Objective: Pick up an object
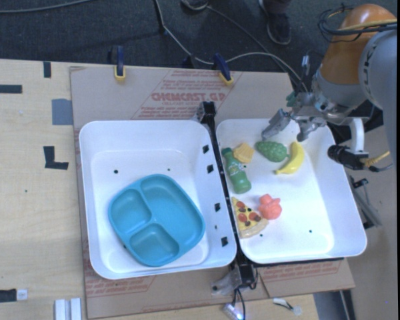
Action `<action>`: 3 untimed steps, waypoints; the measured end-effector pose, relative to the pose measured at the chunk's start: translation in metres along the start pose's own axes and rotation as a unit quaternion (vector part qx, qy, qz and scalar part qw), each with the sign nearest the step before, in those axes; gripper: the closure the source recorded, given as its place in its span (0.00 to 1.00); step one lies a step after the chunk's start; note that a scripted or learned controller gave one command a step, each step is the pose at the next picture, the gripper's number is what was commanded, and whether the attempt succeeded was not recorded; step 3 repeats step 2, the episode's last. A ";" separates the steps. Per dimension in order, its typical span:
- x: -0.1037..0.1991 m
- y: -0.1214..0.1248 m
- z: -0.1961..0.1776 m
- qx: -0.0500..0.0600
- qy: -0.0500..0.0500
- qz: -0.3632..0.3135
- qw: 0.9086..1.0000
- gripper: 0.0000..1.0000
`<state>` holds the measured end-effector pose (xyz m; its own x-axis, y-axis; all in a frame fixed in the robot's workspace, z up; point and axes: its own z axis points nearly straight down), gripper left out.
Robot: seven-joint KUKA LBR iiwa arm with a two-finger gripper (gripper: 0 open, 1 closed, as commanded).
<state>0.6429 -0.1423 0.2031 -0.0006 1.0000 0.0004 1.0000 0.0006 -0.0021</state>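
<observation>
a: item one, gripper?
b: over the far edge of the right bin, fingers spread, nothing between them.
a: nearest stock?
b: green leafy vegetable just below the fingers, banana beside it.
a: remainder, right bin?
b: green bottle, pizza slice, red toy.
a: left bin?
b: blue divided plate.

I see my gripper spread open over the right bin's far edge, just above the banana and green vegetable.
</observation>
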 end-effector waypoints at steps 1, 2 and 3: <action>0.000 0.000 -0.009 0.001 0.000 0.000 1.000 1.00; 0.000 0.000 -0.008 0.001 0.000 0.000 1.000 0.00; 0.000 0.000 -0.008 0.001 0.000 0.000 1.000 0.00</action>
